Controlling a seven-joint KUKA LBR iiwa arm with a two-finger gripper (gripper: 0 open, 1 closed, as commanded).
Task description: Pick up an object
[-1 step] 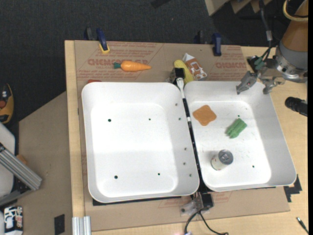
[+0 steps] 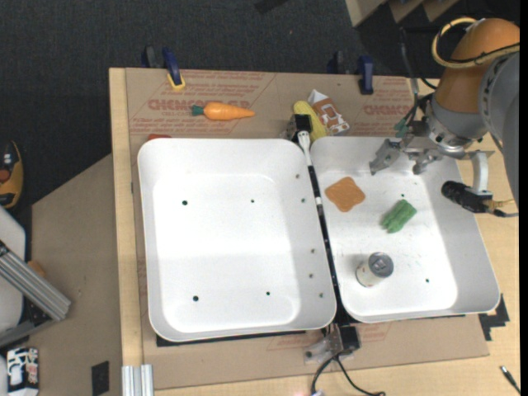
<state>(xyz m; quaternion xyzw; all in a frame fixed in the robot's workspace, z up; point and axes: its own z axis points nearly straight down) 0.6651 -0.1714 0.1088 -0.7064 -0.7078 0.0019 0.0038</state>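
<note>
My gripper (image 2: 402, 161) hovers over the far edge of the right bin (image 2: 462, 254), its two grey fingers spread open with nothing between them. In that bin lie an orange-brown flat piece (image 2: 345, 194), a green block (image 2: 398, 216) and a small round can with a grey lid (image 2: 374, 268). The flat piece sits to the lower left of the gripper. Below the gripper is the green block, and the can rests nearer the front edge.
The left bin (image 2: 165, 221) stands beside the right one. Behind the bins, on the cardboard, lie a toy carrot (image 2: 223, 111), a yellow item (image 2: 305, 115) and a small brown-and-white box (image 2: 332, 115). Blue clamps (image 2: 173, 68) hold the board's far edge.
</note>
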